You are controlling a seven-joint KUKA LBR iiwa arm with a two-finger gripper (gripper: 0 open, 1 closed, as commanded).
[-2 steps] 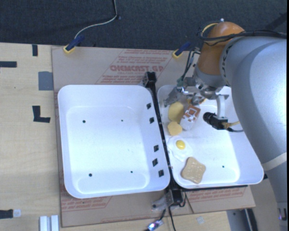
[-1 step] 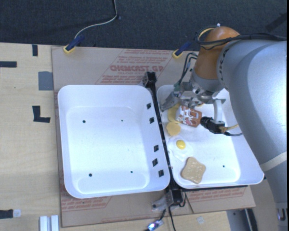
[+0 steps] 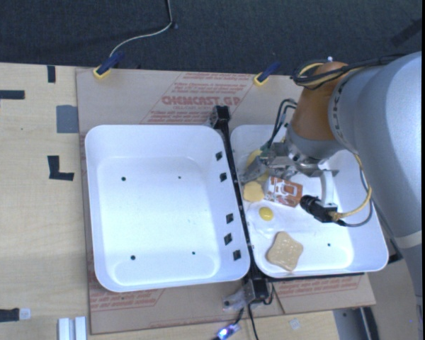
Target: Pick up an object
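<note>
My gripper (image 3: 275,167) is low in the right bin (image 3: 354,257), at its back left part, under the grey arm with the orange band (image 3: 315,115). An orange and white packet (image 3: 285,191) lies just in front of the gripper, partly covered by it. A pale yellow round piece (image 3: 253,192) sits to the packet's left by the bin wall. In front of it lies a small yellow ball (image 3: 266,214). A tan bread-like slice (image 3: 284,251) rests near the bin's front edge. Another yellow bit (image 3: 252,160) peeks out left of the gripper.
The left bin (image 3: 103,190) stands beside the right one, with a black divider strip (image 3: 229,190) between them. Both rest on a cardboard sheet (image 3: 191,98). A yellow and black cable (image 3: 340,214) loops off the wrist over the right bin.
</note>
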